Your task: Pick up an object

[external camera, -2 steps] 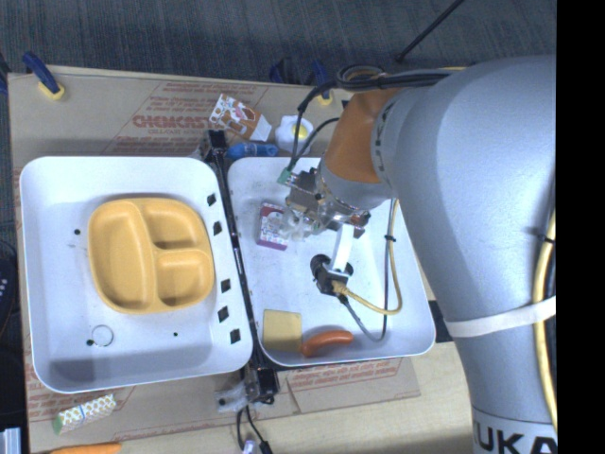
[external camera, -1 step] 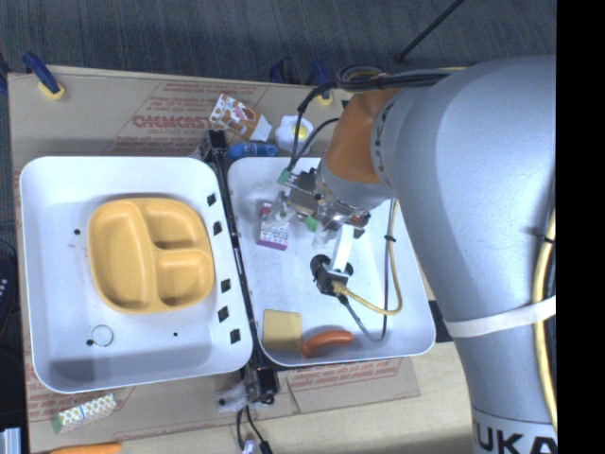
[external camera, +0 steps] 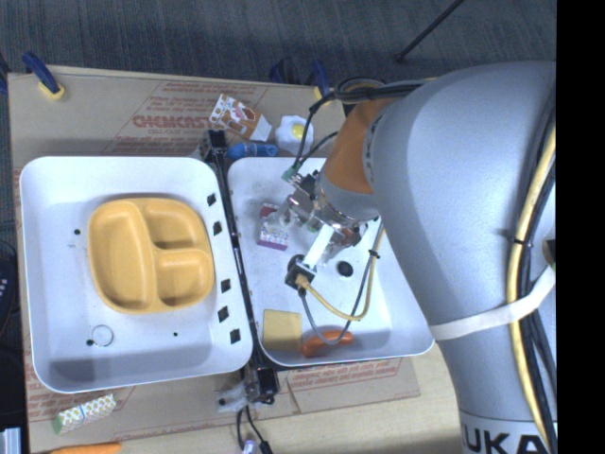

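Gripper (external camera: 288, 218) hung low in the right bin (external camera: 402, 334), just beside a small clear packet (external camera: 273, 232) (whether it clasped anything, I couldn't tell). Judging by that offset, a close might merely nudge the packet toward the wall.

Cardboard-covered bench (external camera: 142, 102), two white bins (external camera: 38, 253) side by side

White bins: two, a left bin (external camera: 38, 253) and a right bin (external camera: 402, 320)

Left bin: one yellow divided tray (external camera: 151, 251)

Right bin: one tan block (external camera: 282, 328), one orange piece (external camera: 326, 341), one small clear packet with purple base (external camera: 273, 232)

Bench behind bins: one printed carton (external camera: 233, 114), one blue item (external camera: 253, 149), one yellow-white item (external camera: 295, 130)

Blue clamps at bench edge: two seen (external camera: 43, 74)
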Available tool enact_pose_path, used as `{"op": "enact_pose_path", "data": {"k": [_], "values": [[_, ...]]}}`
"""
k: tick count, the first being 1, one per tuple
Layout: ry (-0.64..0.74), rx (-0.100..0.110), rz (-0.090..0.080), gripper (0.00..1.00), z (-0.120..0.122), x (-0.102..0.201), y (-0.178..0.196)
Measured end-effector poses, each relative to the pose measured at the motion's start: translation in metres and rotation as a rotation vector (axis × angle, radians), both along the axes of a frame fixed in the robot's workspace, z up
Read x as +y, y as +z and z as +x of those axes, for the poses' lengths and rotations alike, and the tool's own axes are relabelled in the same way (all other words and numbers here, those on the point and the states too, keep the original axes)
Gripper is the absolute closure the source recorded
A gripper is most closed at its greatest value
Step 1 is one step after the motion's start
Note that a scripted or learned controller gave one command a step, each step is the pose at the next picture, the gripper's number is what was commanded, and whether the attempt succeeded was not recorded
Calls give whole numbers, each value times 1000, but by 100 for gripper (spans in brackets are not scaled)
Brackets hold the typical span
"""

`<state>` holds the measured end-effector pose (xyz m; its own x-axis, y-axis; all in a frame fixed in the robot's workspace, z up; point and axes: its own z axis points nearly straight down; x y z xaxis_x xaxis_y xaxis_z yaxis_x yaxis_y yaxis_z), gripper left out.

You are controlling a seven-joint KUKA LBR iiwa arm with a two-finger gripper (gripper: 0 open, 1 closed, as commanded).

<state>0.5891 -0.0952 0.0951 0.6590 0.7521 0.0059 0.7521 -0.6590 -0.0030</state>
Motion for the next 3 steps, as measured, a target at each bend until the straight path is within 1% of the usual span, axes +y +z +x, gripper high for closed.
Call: {"op": "enact_pose_path", "data": {"k": [1,2,3], "values": [[-33,2,-4,0,3,4,-1],[-137,-7,-6,0,-33,4,0],[-137,-7,-6,0,-33,4,0]]}}
